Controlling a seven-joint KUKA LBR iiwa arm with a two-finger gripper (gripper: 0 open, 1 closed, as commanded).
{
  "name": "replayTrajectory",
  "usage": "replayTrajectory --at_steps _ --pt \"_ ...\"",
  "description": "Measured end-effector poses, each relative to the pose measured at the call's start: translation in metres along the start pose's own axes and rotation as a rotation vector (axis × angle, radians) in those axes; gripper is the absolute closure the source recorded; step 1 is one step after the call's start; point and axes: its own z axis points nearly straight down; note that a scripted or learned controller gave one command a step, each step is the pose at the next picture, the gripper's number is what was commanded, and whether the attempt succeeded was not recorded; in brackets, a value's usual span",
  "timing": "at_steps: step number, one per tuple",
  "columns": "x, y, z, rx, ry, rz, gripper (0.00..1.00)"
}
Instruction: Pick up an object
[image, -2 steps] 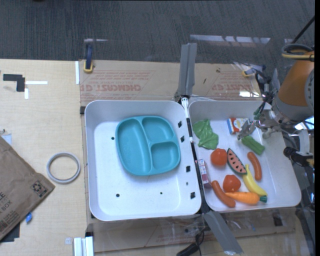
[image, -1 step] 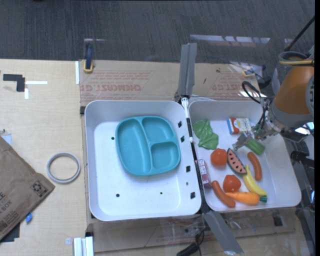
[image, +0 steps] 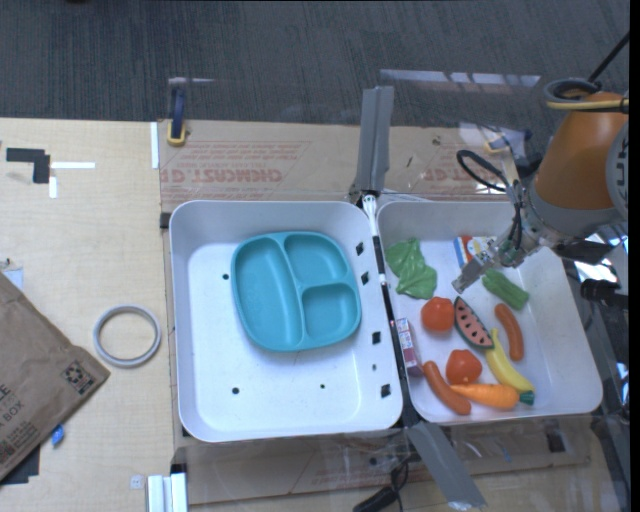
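Note:
My gripper (image: 474, 272) hangs over the back of the right bin (image: 580, 395), reaching in from the orange-banded wrist (image: 580, 160) at the upper right. It is above bare bin floor between the green lettuce leaf (image: 410, 268) and the green pickle (image: 505, 290). Just below it lie a red tomato (image: 437, 314) and a watermelon slice (image: 470, 322). I see nothing held in it. Farther forward are a sausage (image: 511, 331), a banana (image: 506, 366), a red pepper (image: 463, 365) and a carrot (image: 490, 395).
The left bin (image: 200, 400) holds a teal divided plate (image: 296, 290). A second sausage (image: 443, 387) and a small packet (image: 404, 340) lie by the right bin's left wall. A tape ring (image: 127, 333) and a cardboard box (image: 35, 380) sit on the bench at left.

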Motion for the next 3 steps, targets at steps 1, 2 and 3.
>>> replayTrajectory --at_steps 1,2,3 --pt "-0.038 -0.009 0.041 -0.001 -0.001 0.225 0.0" --pt "0.007 0.069 0.038 0.0 0.0 0.081 0.0" --pt "0.006 0.069 0.029 -0.001 -0.003 0.079 1.0"
